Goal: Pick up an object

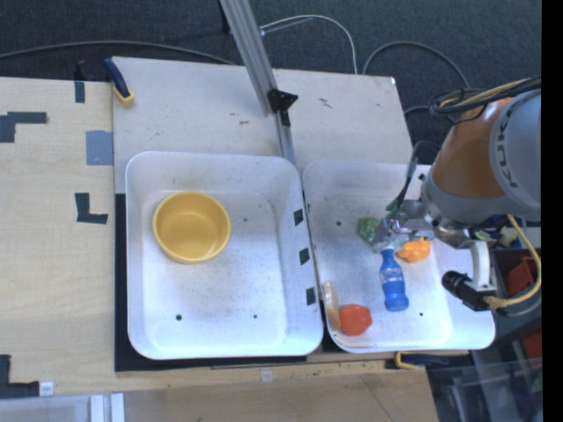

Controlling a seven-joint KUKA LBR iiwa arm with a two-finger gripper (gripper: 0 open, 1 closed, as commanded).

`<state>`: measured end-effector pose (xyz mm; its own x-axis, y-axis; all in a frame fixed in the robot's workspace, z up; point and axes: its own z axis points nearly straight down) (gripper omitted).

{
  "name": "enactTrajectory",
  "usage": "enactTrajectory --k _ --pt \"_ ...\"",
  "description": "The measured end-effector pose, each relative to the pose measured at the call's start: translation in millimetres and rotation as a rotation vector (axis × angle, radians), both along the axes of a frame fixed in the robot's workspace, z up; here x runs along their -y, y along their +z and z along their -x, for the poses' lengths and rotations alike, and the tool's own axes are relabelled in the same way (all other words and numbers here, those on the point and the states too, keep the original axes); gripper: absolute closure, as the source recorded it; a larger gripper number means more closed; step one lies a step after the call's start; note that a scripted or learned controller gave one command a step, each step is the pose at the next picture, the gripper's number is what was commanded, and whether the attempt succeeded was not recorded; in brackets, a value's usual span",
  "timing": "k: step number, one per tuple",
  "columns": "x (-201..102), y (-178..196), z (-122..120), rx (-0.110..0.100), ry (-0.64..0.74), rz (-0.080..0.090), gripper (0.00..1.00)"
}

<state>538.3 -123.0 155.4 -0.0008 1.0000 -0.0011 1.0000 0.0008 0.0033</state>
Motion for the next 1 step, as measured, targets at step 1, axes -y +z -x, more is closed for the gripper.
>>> enactTrajectory --k 1 --pt "-1.1 47.5 -10.0 0.000 0.001 0.000 1.00"
